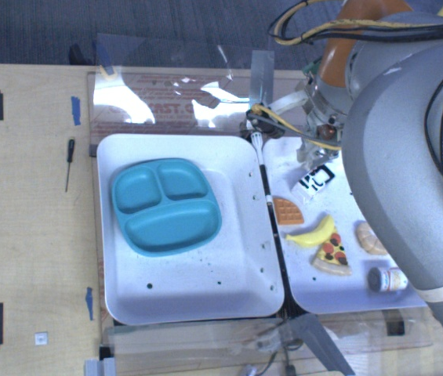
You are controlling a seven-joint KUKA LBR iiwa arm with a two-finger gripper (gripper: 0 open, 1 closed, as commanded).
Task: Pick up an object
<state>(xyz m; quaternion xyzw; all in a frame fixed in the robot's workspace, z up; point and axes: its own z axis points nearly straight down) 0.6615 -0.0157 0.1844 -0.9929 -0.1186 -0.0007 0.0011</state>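
2 shallow white bins side by side on a pale wooden bench. In the left bin (237, 288), 1 blue divided plate (166, 204) with 3 compartments, lying flat near the middle. In the right bin (303, 288), 5 small things:
- a toy waffle (288, 210) by the dividing wall
- a yellow banana (314, 233) just below it
- a pizza slice (332, 255) touching the banana's lower end
- a pale bread piece (370, 239) to the right
- a small bottle (387, 279) on its side near the front

Gripper (315, 175) low over the right bin's far end, above the waffle and apart from it; open or closed, impossible to tell. Black-and-white marking there, not legible. Reddish lettering on the clear sheet (166, 104) behind the bins, too washed out by glare to read. Black screwdriver (69, 163) on the bench left of the bins.
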